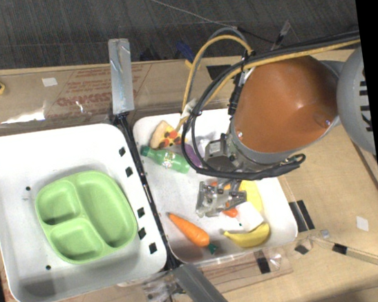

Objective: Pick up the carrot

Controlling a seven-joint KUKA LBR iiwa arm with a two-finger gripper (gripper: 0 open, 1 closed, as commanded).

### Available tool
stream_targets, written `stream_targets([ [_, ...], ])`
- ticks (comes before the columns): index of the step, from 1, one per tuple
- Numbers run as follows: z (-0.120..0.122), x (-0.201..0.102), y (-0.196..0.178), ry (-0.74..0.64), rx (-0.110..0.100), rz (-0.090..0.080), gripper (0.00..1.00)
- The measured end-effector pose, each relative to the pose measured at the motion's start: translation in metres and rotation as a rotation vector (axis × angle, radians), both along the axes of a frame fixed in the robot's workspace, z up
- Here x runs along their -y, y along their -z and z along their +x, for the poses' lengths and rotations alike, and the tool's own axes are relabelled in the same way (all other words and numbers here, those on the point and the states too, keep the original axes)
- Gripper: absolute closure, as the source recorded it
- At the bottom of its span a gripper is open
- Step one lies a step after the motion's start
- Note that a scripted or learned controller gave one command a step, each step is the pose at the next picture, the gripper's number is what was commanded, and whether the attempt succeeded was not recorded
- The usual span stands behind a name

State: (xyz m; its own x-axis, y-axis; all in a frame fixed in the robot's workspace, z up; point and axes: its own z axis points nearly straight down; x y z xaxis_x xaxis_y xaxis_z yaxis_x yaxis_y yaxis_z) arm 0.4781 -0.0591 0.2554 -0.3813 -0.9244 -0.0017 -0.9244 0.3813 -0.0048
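I see the carrot (pixel 190 229) lying near the front of the right bin (pixel 153 186), with bare white floor open to its left and far side. Just to its right, the banana (pixel 248 235) crowds that flank, and the gripper (pixel 217 200) hangs close above both. Farther back, a green bottle (pixel 166 158) and pizza slice (pixel 164 135) block the far-left corner.
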Motion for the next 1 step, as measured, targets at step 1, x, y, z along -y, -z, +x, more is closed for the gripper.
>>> stream_targets([
  [1, 0.0013, -0.0022, -0.0101, -0.007, 0.001, 0.0, 1.0],
])
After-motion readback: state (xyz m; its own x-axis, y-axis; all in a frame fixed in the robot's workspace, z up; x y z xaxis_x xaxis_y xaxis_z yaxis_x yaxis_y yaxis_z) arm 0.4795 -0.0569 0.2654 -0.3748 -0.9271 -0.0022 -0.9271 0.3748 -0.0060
